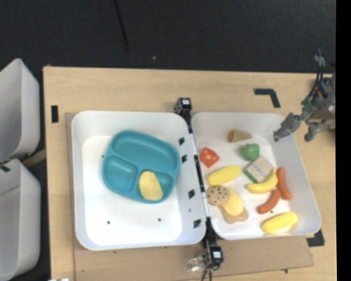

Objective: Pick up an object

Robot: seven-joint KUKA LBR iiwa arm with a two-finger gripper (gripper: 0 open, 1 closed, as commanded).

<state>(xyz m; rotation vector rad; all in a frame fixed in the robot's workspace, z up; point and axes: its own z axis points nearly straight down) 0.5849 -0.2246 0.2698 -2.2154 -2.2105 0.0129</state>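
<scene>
The right bin [298, 157] holds several toy foods: a brown wedge [239, 136], a red piece [209, 156], a green pepper [250, 151], a corn cob [224, 174], a speckled square block [259, 169], a banana [263, 185], two red sausages [284, 183], a cookie [217, 195], a tan bread piece [234, 207] and a yellow lemon-like piece [279, 222]. My gripper [299, 130] hangs at the bin's far right corner, above its rim. Its fingers are spread open with nothing between them. It is apart from every toy.
In the left bin [85, 157] lies a teal divided plate [131, 157] with a yellow oval piece [151, 186] in one compartment. Black clips join the bins along the middle seam [194, 163]. Bare wooden bench [134, 89] surrounds both bins.
</scene>
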